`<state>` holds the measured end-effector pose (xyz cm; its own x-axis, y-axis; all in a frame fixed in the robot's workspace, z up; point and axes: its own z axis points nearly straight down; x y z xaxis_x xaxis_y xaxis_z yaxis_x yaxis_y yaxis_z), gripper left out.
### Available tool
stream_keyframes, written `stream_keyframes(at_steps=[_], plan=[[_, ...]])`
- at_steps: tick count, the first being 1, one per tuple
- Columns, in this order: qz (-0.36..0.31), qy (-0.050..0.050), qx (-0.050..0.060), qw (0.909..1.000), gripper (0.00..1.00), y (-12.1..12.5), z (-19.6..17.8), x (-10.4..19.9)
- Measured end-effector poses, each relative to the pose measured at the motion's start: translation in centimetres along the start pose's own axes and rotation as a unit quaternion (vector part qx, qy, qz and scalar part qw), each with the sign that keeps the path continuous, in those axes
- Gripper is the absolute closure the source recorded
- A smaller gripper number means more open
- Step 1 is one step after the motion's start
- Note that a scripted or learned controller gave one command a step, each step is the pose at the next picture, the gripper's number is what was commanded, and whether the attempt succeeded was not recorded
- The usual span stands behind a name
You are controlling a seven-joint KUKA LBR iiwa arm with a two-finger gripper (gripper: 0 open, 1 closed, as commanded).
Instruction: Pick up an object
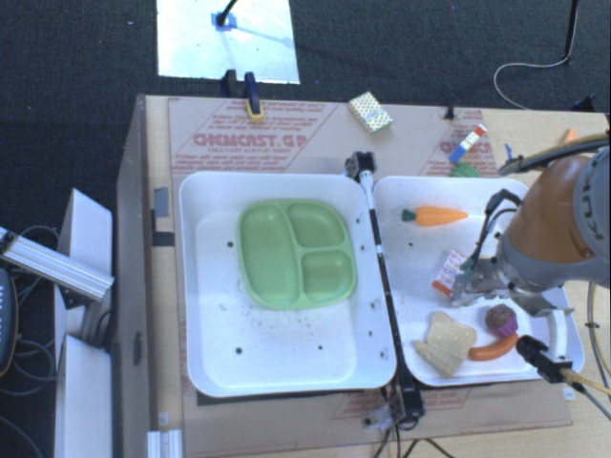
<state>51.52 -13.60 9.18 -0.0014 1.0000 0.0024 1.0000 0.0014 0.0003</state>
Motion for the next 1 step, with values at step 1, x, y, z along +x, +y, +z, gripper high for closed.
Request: stream_keyframes(at_steps=[1], plan=[[0.000, 0.000, 0.000, 1.0000, 0.00, 0.00, 0.00, 0.00]])
